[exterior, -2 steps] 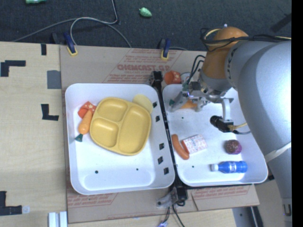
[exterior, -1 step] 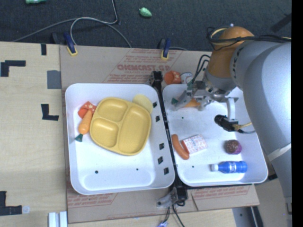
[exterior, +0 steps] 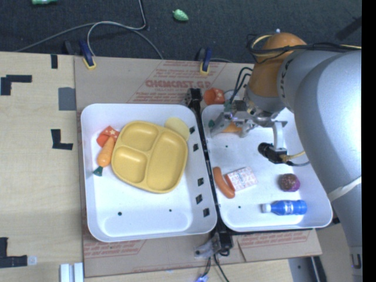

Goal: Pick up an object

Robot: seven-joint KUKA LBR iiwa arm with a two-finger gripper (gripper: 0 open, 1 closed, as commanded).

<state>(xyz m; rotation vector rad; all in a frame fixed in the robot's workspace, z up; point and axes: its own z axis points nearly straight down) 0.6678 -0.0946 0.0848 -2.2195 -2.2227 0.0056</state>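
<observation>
The gripper [exterior: 230,122] is seen low in the right bin's [exterior: 305,219] upper left corner over an orange object [exterior: 233,128], finger state indiscernible; cardboard lettering is unreadable.

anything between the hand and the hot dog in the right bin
Nothing visible. The hand sits at the right bin's upper left; the hot dog lies below it across bare bin floor, with the wrapped packet touching its right side.
</observation>
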